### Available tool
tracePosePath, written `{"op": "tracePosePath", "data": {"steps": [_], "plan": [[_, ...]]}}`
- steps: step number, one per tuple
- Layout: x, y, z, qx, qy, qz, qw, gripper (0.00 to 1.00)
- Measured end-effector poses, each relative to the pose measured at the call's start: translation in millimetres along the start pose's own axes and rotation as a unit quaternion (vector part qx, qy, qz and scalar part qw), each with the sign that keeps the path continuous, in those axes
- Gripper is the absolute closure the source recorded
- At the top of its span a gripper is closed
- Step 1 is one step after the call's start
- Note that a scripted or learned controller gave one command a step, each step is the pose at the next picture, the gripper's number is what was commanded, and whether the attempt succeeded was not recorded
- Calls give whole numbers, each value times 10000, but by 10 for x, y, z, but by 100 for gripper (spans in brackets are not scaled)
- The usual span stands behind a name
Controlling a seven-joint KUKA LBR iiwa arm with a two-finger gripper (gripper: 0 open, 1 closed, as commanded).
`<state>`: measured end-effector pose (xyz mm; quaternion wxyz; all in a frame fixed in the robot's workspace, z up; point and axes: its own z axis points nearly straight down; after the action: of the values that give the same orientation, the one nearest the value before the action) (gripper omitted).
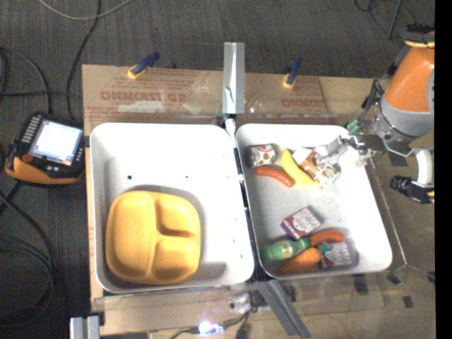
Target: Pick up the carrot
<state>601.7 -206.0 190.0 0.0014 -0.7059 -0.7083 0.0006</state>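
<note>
The carrot, orange and tapered, lies at the near edge of the right bin, between a green bottle and a purple packet. My gripper hangs over the far right part of that bin, just above a red-and-white carton. It is well away from the carrot, which lies about a third of the bin's length nearer the front edge. Nothing shows as lifted off the bin floor.
In the right bin also lie a banana, a red sausage, a small can, a purple box and an orange-red piece. The left bin holds a yellow divided plate.
</note>
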Motion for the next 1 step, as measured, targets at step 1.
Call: {"op": "tracePosePath", "data": {"steps": [1], "plan": [[487, -903, 931, -11, 2, -242, 9997, 0]]}}
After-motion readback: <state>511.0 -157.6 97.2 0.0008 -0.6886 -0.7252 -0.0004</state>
